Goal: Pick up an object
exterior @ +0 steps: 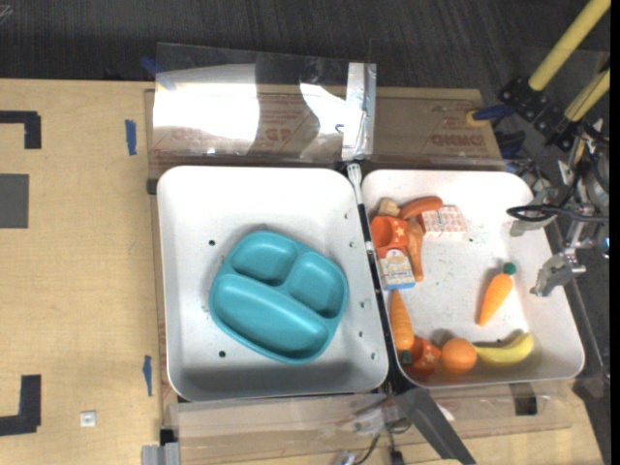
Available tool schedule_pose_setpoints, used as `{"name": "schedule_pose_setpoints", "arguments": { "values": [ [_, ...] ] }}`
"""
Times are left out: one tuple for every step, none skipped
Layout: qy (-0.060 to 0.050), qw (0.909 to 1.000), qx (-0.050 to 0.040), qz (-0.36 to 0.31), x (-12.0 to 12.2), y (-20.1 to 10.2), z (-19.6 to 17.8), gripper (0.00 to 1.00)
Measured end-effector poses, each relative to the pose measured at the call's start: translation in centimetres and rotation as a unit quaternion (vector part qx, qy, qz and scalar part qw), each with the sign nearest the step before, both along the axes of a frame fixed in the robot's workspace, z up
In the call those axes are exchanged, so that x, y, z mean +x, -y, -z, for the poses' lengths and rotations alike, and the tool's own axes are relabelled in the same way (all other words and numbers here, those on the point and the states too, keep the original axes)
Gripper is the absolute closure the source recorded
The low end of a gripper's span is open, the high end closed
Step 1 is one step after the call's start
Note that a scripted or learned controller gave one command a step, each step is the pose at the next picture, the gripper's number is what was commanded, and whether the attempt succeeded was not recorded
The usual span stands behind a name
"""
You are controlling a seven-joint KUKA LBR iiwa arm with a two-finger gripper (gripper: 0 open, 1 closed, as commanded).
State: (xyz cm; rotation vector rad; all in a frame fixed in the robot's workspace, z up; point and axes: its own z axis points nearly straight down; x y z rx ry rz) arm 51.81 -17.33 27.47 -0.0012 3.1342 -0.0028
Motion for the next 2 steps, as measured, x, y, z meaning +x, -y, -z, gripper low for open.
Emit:
{"name": "schedule_pose_setpoints", "arguments": {
  "values": [
    [-0.005, 0.9948, 0.0019, -0.102, -1.5, 2.6, 17.1, 0.0],
    [0.001, 0.9897, -0.0024, -0.143, -1.5, 1.1, 18.5, 0.0]
  ]
}}
